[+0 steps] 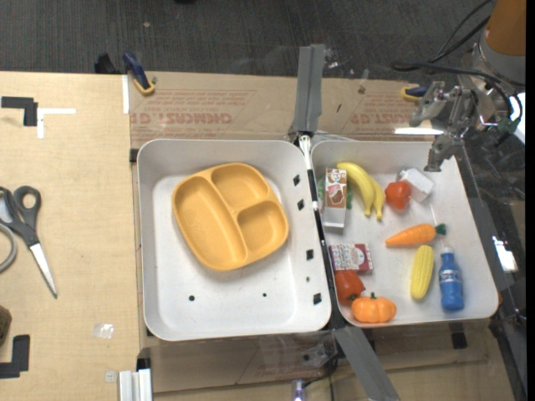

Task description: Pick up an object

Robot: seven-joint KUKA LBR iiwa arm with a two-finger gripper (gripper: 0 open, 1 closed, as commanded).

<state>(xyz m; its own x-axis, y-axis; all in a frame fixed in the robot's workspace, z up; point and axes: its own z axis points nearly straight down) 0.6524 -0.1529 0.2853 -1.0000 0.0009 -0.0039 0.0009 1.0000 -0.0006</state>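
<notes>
Pale wooden bench (67, 307), one. On it, two shallow white plastic bins side by side: left bin (167, 295), right bin (386, 153).

In the left bin, one orange-yellow plastic plate with three compartments (230, 215), lying flat and turned at a slant.

Grey arm's two-finger gripper (440, 152) poised over the far right corner of the right bin. Open or clenched: cannot tell from this angle. Nothing seen in its grasp.

In the right bin, ten small things, one of each:
- yellow toy banana (365, 186), curved, long axis running far-to-near
- orange toy carrot (411, 236), long axis nearly across the bin, green tip to the right
- blue plastic bottle (450, 281), lying along the right wall
- yellow toy corn cob (422, 271), just beside the bottle, roughly parallel to it
- brown-and-white small carton (336, 195), against the left wall
- red-and-white small carton (351, 258)
- orange toy pumpkin (373, 308), at the near edge
- red toy pepper (348, 285), touching the pumpkin
- red toy tomato (398, 194)
- white small block (415, 182), touching the tomato

Nearest candidate for the pick, by judgement: the white block, just below and left of the gripper in the view, with the tomato right behind it. Short descent toward the near-left needed; crowding from the tomato a likely cause of a missed or double grasp.
</notes>
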